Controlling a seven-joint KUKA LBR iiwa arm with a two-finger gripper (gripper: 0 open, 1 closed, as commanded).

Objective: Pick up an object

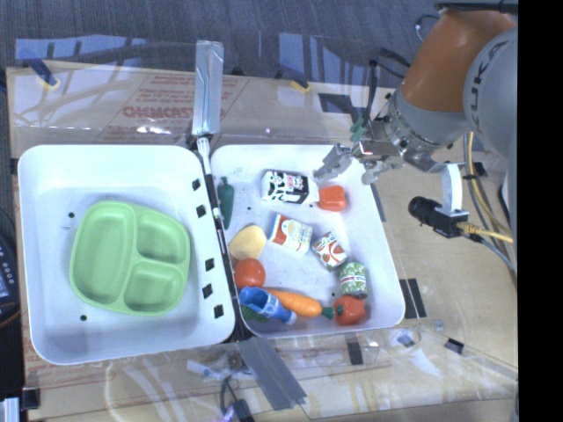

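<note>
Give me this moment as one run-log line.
arm: over right bin's far right corner | gripper: open, holds nothing | nearest: orange toy | green tray: left bin

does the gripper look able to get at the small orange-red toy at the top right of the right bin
Probably yes. The gripper hangs just above the small orange-red toy, which lies apart from the black-and-white carton, with nothing over it. The right white bin has its wall close by, which may crowd one side.

The grey arm [493, 51] reaches in from the right, its orange band [449, 47] above the wrist. The gripper [352, 167] points left and down, hanging low over the right side, its two fingers [332, 163] spread apart with nothing between them.
</note>
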